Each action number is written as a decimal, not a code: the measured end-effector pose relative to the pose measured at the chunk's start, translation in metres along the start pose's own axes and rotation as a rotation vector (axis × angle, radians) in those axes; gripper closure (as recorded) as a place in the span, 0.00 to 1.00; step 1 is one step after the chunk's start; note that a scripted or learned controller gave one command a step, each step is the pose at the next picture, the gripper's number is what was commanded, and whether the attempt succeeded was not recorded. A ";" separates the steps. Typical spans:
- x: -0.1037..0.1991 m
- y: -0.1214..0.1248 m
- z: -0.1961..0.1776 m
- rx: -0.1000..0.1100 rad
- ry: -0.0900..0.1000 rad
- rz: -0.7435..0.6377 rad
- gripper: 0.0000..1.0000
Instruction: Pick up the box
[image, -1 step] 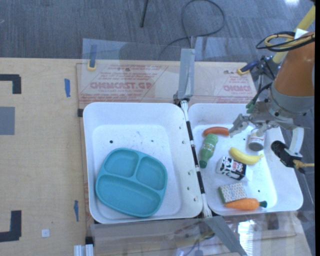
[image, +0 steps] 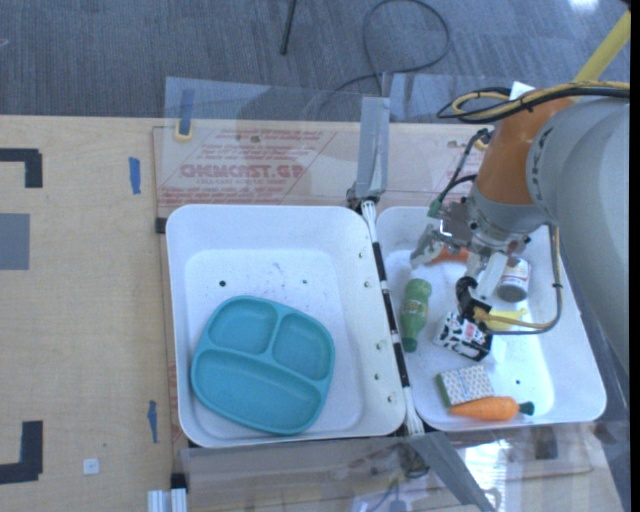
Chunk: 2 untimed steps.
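One black-and-white box (image: 462, 336) — long axis upper-left to lower-right — below hand (image: 447, 250), grip state unclear

**A:** Which one is the box?

**B:** The small one with the black-and-white print (image: 462, 336): white ground with black blotches, rather like cowhide.

**A:** Where does it lie?

**B:** In the right bin (image: 548, 362), near the middle of its floor and well clear of the walls.

**A:** Upright?

**B:** No. As far as I can see it lies flat, a broad face turned up to the camera. It is skewed too, its edges running at a slant to the bin's sides and one corner pointing towards the near rim.

**A:** Open or closed? Dented?

**B:** Too small in my view to tell. Its far edge is partly covered from above, so I only see the near part of its outline, which looks straight and whole.
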<state>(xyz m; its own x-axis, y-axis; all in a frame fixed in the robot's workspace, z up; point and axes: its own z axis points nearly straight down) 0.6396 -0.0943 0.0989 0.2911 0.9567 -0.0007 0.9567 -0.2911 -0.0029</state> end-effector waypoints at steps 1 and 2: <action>0.013 -0.034 -0.083 0.000 0.000 -0.029 0.00; -0.024 -0.049 -0.017 -0.033 0.001 -0.031 0.00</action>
<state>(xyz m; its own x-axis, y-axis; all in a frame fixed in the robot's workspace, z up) 0.5860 -0.1034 0.1157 0.2617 0.9652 0.0000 0.9647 -0.2615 0.0305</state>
